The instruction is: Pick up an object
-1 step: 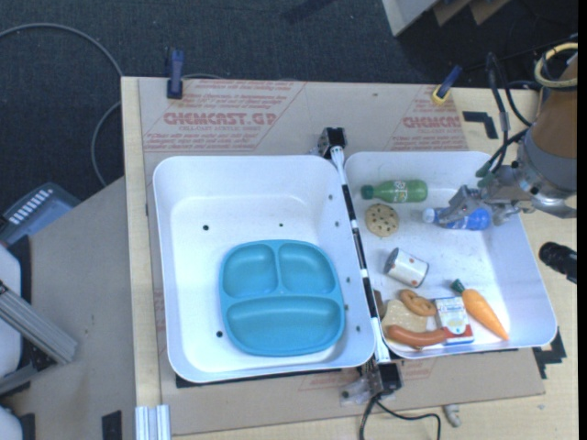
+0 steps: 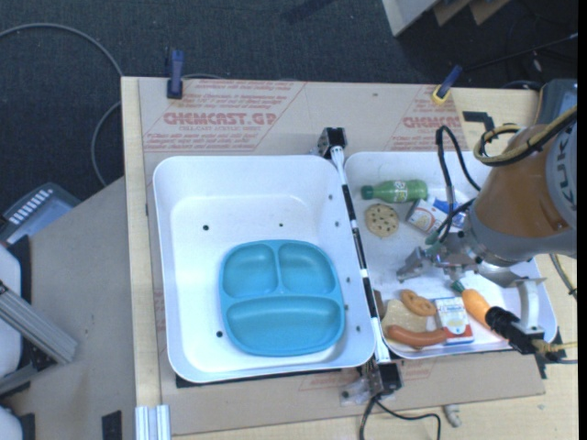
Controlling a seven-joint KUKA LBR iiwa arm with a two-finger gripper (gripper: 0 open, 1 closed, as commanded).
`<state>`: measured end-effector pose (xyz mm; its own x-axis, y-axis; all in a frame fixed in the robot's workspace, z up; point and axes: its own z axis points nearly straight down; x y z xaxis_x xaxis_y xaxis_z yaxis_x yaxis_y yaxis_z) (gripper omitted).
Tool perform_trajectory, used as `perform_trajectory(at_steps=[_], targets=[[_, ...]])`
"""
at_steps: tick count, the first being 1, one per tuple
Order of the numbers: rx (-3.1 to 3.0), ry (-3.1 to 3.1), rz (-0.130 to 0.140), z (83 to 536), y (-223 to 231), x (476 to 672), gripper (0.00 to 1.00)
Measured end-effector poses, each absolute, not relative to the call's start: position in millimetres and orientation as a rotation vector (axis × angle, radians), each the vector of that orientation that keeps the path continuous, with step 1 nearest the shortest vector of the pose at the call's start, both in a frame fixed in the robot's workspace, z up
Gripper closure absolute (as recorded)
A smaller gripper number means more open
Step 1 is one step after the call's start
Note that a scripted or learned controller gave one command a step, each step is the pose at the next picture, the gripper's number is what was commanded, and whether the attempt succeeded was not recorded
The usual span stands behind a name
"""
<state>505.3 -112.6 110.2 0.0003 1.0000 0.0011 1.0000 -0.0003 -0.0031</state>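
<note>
The right bin [image 2: 367, 168] holds several toy foods. A green bottle [image 2: 394, 191] lies at its far side, with a round cookie [image 2: 381, 219] and a small packet [image 2: 424, 216] just in front of it. Near the front lie a brown pretzel [image 2: 415, 302], a bread slice [image 2: 396, 316], a sausage [image 2: 417, 337], a small carton [image 2: 451, 314] and an orange carrot [image 2: 476, 303]. My gripper [image 2: 424, 259] hangs low over the middle of this bin, between the cookie and the pretzel, with nothing seen in it.
The left bin [image 2: 183, 191] bears a blue divided plate [image 2: 280, 296]. The arm's orange band [image 2: 518, 204] and cables cover the right bin's right side. A black ridge [image 2: 353, 236] separates the bins.
</note>
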Motion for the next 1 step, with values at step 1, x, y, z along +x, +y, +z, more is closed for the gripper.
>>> perform_trajectory(at_steps=[1], targets=[[-2.222, -2.220, 0.001, 84.2, -121.8, 478.7, 0.00]])
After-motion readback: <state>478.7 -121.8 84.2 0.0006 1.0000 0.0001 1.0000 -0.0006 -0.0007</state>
